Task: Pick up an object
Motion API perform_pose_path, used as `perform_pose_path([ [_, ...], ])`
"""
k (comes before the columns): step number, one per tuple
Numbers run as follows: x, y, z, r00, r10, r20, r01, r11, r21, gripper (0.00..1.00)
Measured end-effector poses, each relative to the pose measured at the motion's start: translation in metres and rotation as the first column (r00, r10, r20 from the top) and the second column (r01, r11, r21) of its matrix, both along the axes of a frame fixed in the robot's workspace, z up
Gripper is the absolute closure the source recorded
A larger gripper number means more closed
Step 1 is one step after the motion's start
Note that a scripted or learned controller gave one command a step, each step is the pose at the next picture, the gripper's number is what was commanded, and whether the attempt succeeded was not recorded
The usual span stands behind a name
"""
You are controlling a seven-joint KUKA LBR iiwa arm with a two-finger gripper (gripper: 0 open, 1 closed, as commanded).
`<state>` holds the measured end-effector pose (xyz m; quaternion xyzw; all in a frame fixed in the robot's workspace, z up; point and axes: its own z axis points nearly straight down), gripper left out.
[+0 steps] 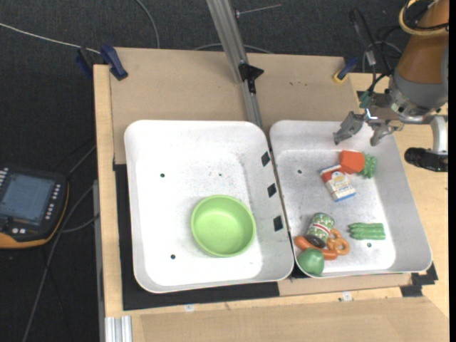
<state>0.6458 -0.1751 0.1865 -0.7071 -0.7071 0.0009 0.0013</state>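
Dark carpet surrounds the tan surface (185, 84) carrying two white bins. Over the far edge of the right bin (399, 212) the fingers (347, 131) hang spread and hold nothing. Lowering straight down with both tips straddling one item looks wise. The orange toy carrot (353, 162) lies just below them, touching a small carton (338, 184).

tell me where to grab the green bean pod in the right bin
Grip the flat ribbed green bean pod across its short width at mid-length, coming straight down. It lies flat with its long axis left to right in the right white bin, with bare floor on both long sides for the claw.
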Motion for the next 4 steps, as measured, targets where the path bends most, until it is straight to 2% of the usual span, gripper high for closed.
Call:
perform_pose_path([
  [1,0.000,-0.001,-0.063,1.000,0.000,-0.001,0.000,1.000,0.000,0.00],
  [2,0.001,-0.001,-0.049,1.000,0.001,0.006,-0.001,1.000,-0.001,1.00],
  [3,-0.003,-0.002,0.014,1.000,0.000,0.010,0.000,1.000,-0.002,1.00],
  [4,-0.002,-0.002,0.048,1.000,0.000,0.007,0.000,1.000,-0.001,1.00],
])
